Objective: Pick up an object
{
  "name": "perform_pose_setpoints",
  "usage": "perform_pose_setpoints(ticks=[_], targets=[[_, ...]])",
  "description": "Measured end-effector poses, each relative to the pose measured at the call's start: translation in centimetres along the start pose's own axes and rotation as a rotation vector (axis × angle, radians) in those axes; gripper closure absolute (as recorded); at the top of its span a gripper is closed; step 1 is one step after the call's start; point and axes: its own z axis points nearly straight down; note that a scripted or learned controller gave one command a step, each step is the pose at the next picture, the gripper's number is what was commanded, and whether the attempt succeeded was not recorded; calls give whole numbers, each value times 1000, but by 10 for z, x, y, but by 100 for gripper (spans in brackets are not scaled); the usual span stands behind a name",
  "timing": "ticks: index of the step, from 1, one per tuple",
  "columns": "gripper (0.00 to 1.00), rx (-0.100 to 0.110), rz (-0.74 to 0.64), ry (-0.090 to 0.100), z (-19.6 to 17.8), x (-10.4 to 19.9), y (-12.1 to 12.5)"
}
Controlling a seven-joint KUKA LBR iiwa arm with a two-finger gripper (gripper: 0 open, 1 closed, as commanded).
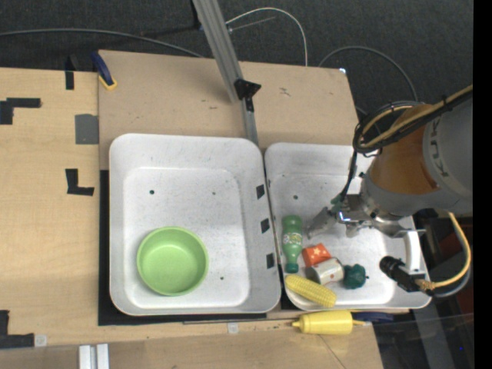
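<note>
- Hanging low over the right bin [307, 164], the grey arm [430, 167] ends in a claw [327, 220]; from here I cannot tell how wide it stands or whether anything sits in it.
- Just beside the claw, on its left and slightly nearer the front rim, a green bottle [291, 241] lies on the bin floor.
- Nearer the front from the claw: an orange-and-white box [321, 263], a dark green piece [354, 276], and a corn cob [310, 290] at the rim.
- Well off to the claw's left, a green bowl [172, 260] rests in the left bin [184, 160].
- Both bins sit on a tan bench [177, 91]; a yellow bottle [326, 323] lies along its front edge, cables trail over dark floor [92, 6] behind.
</note>
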Motion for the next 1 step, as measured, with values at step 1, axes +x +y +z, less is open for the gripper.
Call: perform_pose_setpoints(ticks=[1], targets=[[100,-5,-2,1,-13,1,2]])
